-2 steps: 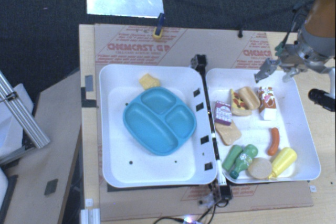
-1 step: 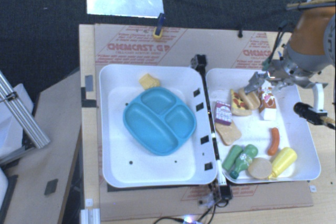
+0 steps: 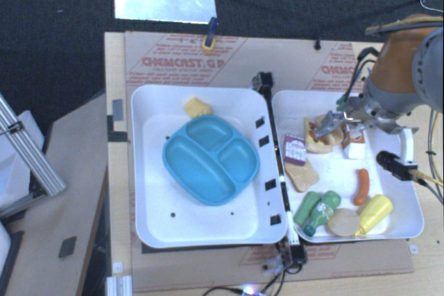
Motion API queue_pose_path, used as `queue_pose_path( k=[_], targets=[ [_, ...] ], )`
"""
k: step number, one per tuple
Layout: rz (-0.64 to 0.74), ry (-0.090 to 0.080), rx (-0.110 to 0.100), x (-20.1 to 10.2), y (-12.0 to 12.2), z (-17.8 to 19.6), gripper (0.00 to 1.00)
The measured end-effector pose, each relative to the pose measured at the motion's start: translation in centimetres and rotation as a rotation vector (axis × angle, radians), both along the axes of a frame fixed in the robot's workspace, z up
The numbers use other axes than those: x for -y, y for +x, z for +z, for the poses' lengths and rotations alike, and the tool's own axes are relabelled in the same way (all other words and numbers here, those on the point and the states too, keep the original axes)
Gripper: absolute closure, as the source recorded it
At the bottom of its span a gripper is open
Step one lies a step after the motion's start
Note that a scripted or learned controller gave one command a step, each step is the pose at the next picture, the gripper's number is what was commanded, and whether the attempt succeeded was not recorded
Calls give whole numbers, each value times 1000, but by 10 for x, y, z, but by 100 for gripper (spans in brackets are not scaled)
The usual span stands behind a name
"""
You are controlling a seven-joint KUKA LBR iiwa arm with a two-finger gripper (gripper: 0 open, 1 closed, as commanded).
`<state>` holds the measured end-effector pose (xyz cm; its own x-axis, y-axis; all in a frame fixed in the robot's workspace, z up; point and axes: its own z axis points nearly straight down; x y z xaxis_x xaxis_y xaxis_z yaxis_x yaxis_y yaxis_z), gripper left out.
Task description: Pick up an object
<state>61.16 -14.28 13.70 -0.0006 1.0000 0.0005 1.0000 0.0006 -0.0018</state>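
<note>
My gripper (image 3: 331,124) hangs low over the upper part of the right bin (image 3: 402,225), right above a cluster of toy food (image 3: 319,143) of tan and orange pieces. Whether anything sits between its fingers cannot be made out. Lower in that bin lie a purple box (image 3: 294,148), a tan bread slice (image 3: 302,177), a green bottle-shaped toy (image 3: 317,210), a round tan biscuit (image 3: 343,222), a yellow toy (image 3: 374,212) and an orange sausage (image 3: 361,186). A white-and-red block (image 3: 354,147) sits just right of the gripper.
The left bin (image 3: 149,218) holds a blue divided plate (image 3: 210,159) and a small yellow piece (image 3: 197,107) near its far wall. A black divider with clips (image 3: 272,163) runs between the bins. A black cable part (image 3: 395,166) juts over the right bin's right side.
</note>
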Motion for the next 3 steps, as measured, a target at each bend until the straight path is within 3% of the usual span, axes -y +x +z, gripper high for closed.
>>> queue_pose_path(
  k=[1,2,3],
  targets=[
    [0,-2,10,0,3,-46,0],
    [0,-3,16,0,5,-34,100],
    [3,-1,6,2,5,30,100]
  ],
)
